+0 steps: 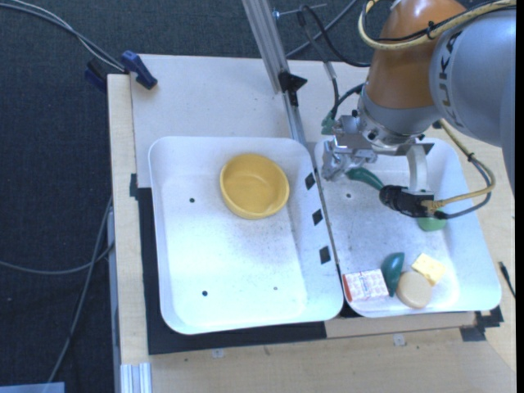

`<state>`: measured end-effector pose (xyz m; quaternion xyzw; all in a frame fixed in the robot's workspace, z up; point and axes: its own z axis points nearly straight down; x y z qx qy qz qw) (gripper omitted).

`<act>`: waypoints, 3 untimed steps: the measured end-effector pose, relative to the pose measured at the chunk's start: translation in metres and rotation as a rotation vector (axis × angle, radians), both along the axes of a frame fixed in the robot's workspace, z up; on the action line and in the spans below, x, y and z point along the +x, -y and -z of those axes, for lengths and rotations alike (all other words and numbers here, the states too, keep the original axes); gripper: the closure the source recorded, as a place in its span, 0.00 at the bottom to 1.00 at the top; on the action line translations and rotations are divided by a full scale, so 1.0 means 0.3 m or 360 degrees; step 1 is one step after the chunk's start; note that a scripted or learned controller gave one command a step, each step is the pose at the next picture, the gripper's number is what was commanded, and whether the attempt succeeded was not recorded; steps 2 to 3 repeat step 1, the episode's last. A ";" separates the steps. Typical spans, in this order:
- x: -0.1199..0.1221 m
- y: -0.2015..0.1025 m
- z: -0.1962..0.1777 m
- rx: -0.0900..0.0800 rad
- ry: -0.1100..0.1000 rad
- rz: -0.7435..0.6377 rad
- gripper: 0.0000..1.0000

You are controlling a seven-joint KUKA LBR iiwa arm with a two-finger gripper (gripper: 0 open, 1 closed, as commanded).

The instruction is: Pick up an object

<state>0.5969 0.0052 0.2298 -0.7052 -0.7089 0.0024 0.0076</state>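
From my remote station I log the grey KUKA arm with its orange band [413, 15] reaching in from the right, its wrist hanging over the far part of the right-hand shallow white bin [360, 236]. The two-finger gripper [334, 160] sits low over that bin's far left corner, close to the divide between the two bins. I cannot tell whether the claw is apart or together; the wrist body and cabling mask it, and I see nothing held in it.

Candidate objects, as found:
- A shallow yellow plastic bowl [255, 185] lies upright in the far half of the left-hand shallow white bin [229, 301], well apart from the gripper.
- A small red-and-white printed packet [365, 286] lies at the near left of the right bin.
- A round tan disc-shaped piece [414, 290], a pale yellow block [429, 267] and a dark teal teardrop-shaped piece [393, 263] are clustered at the near right of that bin, touching or just beside one another.
- A small green item [431, 223] lies beside the black fitting with the yellow cable [407, 199] near the right wall; its form is unclear.

Assessment: in my judgement the pick is not yet achieved. No object is lifted or visibly gripped. The arm appears positioned for a descent or grasp attempt on bare bin floor, with every candidate some way off. Closing on an object and lifting it both remain.
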 end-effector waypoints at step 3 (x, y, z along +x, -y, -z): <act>-0.099 -0.155 0.020 -0.0004 -0.0006 0.0001 1.00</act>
